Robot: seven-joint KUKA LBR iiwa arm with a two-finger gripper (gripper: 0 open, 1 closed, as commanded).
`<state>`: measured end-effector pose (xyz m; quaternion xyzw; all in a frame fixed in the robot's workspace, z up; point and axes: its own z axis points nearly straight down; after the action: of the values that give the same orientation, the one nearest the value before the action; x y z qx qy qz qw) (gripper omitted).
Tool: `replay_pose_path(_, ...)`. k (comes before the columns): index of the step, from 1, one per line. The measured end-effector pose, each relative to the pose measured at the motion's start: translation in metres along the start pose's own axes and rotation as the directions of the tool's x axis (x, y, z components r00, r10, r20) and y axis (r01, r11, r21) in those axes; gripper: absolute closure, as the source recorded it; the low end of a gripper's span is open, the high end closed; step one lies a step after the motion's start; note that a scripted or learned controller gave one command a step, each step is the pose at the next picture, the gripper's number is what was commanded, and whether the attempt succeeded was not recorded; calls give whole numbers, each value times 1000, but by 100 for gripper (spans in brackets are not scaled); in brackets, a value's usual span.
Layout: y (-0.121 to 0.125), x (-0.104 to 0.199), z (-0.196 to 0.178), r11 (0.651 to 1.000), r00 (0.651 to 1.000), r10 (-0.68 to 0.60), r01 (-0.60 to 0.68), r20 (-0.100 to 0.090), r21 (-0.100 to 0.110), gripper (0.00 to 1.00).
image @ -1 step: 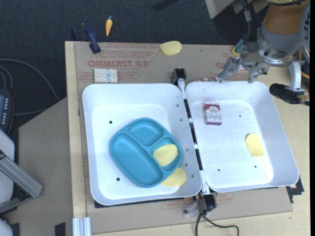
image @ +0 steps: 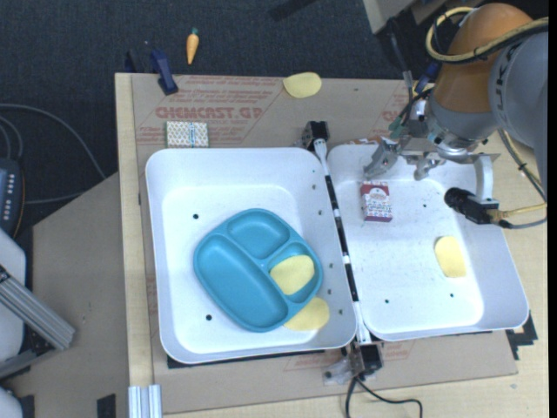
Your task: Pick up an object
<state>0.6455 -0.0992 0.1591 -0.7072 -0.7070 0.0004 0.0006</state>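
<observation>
Hovering spread and empty over the right bin (image: 487,307), the end effector (image: 402,158) looks mid-approach and must next drop onto the small red box (image: 377,203) below-left.

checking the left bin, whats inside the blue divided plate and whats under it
One pale yellow chip-like piece lies in a compartment of the blue divided plastic plate. A second yellow piece pokes out from under the plate's rim; how far under it reaches is covered.

Overhead slanted view of both bins (image: 174,233)
</observation>
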Motion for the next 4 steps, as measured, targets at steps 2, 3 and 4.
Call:
replay_pose_path(2,10,-7,74,1000,1000,0,0,1,-3,0)
replay_pose_path(3,21,6,74,1000,1000,-2,2,0,-3,0)
replay_pose_path(4,21,6,74,1000,1000,-1,1,1,-3,0)
